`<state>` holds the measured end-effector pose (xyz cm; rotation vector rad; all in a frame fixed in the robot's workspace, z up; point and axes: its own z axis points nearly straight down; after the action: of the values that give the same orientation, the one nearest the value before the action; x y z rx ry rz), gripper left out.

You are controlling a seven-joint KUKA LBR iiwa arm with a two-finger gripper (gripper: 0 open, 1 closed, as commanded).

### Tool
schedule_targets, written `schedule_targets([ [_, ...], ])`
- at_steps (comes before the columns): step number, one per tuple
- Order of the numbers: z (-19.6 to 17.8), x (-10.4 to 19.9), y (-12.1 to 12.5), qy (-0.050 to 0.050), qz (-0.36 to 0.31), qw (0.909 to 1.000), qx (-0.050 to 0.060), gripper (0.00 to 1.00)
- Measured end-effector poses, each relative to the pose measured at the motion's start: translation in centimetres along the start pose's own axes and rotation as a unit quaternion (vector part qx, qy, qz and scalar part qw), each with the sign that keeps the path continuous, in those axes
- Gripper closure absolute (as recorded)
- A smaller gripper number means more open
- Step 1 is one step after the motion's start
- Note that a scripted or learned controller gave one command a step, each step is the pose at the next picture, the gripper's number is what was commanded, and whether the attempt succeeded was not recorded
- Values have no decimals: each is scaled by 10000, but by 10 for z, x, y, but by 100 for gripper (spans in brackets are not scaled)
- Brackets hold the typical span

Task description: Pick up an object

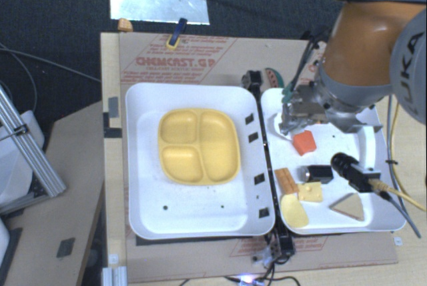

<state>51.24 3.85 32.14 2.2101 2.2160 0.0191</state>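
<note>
The arm (373, 45) reaches in from the right, its broad orange band uppermost and grey casing showing at the right edge. Below the band the grey wrist slants down and to the left. The gripper (288, 119) hangs at the wrist's lower left end, pointing down, its metal parts crowded together so that the set of its tips cannot be made out.

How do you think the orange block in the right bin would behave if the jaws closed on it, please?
The orange block looks boxy with flat sides, so it probably would not roll. It seems small and solid, likely stiff and light. Lying apart from the yellow pieces, it should slide freely on the smooth white bin floor if nudged.
</note>
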Motion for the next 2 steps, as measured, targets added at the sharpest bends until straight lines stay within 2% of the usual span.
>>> schedule_targets([
  [1, -82, 42, -24, 17, -35, 10000, 30, 100],
  [2, -112, 149, -24, 25, -63, 10000, 54, 100],
])
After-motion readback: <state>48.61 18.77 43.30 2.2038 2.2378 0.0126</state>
